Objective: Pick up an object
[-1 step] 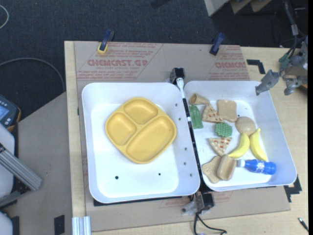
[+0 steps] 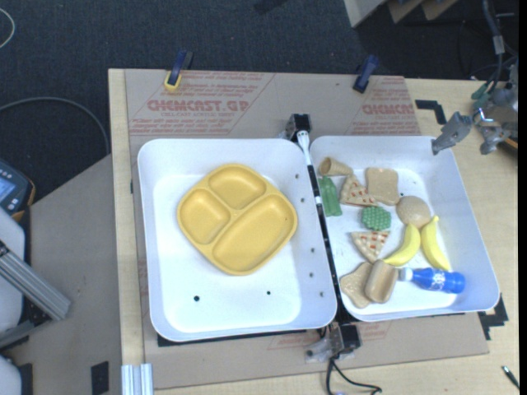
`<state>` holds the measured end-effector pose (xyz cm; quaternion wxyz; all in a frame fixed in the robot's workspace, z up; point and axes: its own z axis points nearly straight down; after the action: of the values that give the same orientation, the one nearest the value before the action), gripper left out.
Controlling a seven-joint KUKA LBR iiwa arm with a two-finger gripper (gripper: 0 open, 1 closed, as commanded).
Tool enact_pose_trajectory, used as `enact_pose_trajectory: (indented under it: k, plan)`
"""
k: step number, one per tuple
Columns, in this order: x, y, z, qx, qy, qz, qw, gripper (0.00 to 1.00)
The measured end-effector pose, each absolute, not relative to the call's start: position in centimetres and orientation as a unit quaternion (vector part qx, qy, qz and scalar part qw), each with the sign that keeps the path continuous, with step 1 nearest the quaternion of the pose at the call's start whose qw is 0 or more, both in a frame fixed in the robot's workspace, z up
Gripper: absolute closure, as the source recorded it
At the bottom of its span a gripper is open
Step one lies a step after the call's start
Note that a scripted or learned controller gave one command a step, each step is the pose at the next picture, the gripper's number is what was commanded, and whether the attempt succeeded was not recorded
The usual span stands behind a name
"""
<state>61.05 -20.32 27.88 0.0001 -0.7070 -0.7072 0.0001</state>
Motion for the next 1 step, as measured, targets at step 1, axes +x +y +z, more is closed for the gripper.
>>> enact_pose_trajectory:
  k: [1]
  plan:
    - [61.13, -20.47, 23.63, -0.707, -0.707, 0.0013, 0.002, 0.0]
